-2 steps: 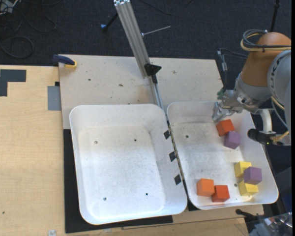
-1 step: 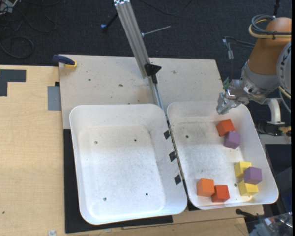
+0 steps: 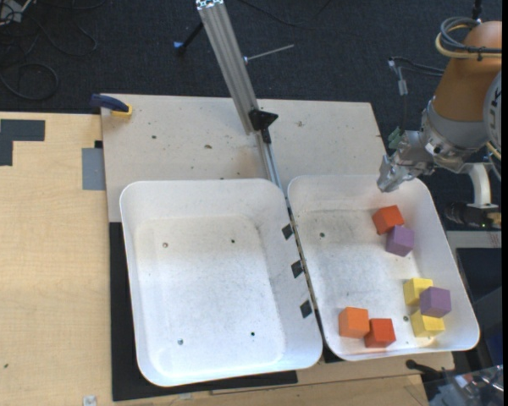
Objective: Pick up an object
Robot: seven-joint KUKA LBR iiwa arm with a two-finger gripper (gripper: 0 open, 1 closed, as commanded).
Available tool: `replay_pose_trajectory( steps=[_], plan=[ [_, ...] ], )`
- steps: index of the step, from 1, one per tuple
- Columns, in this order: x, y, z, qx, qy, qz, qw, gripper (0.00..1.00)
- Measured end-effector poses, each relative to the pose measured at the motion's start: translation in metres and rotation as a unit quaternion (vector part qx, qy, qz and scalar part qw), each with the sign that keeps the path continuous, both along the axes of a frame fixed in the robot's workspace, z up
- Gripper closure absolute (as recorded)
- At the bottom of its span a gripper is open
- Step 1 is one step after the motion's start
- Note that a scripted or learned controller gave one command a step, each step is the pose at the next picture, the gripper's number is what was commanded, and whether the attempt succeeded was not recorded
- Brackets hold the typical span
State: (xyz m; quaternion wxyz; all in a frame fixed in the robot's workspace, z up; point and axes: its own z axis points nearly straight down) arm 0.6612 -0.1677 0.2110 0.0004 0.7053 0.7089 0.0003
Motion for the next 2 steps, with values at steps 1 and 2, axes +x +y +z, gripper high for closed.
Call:
replay_pose_trajectory(
  steps=[1,2],
  plan=[
    [-0.011,0.052,0.013,0.0016,0.002,0.000,1.0000,1.00],
    [-0.018,0.112,0.016,0.0017,0.003,0.000,1.0000,1.00]
  ],
)
